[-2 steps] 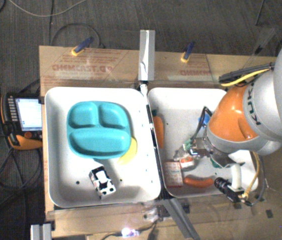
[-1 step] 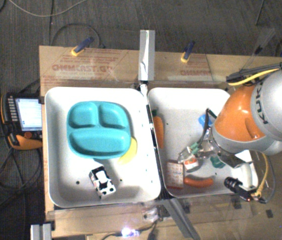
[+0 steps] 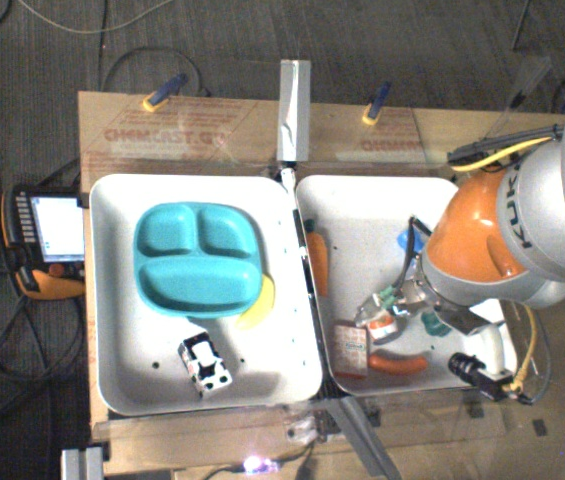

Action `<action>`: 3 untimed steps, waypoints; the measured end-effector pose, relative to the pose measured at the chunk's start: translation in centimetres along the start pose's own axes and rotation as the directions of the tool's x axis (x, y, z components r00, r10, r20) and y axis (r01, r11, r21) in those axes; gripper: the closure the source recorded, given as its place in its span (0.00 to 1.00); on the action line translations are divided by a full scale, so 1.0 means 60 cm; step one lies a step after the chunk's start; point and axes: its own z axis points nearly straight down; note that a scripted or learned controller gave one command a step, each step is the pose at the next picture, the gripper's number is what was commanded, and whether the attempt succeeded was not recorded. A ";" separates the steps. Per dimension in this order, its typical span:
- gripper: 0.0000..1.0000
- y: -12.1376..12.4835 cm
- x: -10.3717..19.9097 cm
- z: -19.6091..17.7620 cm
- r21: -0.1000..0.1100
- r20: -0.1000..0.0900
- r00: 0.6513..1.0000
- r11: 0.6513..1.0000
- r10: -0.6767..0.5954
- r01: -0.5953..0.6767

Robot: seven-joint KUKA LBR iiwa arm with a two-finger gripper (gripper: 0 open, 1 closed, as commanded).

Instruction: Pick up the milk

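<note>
Milk carton [image 3: 203, 362] lies in the left bin [image 3: 112, 268], below the teal plate [image 3: 200, 258]. Gripper [image 3: 382, 313] works low in the right bin [image 3: 362, 208]; grip state we cannot tell. We judge the pick not yet begun.

Place: robot lab.
Signs: loose cables [image 3: 52, 8] on grey carpet, upper left; clamped plywood bench [image 3: 192, 133]; control pendant [image 3: 47, 240], left edge.
</note>
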 end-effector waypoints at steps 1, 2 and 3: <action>1.00 0.082 -0.006 0.003 0.002 -0.005 0.995 0.995 -0.096 0.096; 1.00 0.160 0.077 -0.173 0.029 -0.018 0.986 0.986 -0.167 0.167; 1.00 0.063 0.159 -0.143 0.022 -0.027 0.905 0.904 -0.425 0.426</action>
